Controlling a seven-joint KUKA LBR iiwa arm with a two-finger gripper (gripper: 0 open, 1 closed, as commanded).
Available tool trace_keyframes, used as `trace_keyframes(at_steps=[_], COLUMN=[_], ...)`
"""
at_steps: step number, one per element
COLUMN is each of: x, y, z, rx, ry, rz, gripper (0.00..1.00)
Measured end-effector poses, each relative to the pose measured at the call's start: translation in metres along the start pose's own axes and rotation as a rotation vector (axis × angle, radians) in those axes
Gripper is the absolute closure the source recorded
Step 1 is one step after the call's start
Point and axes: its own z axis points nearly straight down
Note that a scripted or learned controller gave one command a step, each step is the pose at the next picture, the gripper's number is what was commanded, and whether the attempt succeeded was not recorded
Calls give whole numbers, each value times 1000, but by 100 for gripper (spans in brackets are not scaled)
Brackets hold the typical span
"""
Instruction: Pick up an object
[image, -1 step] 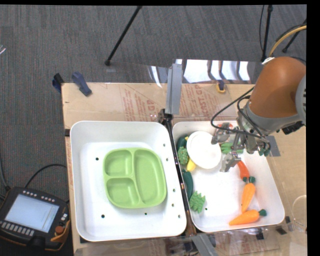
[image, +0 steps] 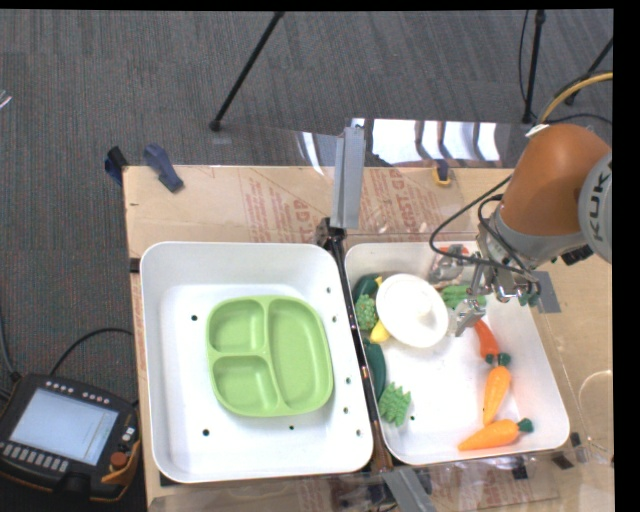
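Your arm (image: 550, 190) reaches in from the right and bends down over the right bin (image: 545, 375), with the hand (image: 468, 318) low at the white plate's (image: 412, 310) right edge. You can see its fingers apart, clamped on nothing. Carrots (image: 495, 390) lie just below it.

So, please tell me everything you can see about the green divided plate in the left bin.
The green plate is light green, looks like plastic and has rounded corners. It has three compartments: two small ones on its left side and one long one on its right. It lies flat, slightly rotated, near the middle of the left bin, on the white floor. Nothing else touches it, and its compartments hold nothing.
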Motion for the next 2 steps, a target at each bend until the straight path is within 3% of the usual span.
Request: trace_keyframes(at_steps=[1,2], x=[61,118], y=[-47,-41], z=[42,41], rx=[-3,-3], ry=[9,8], rz=[-28,54], gripper=[0,0])
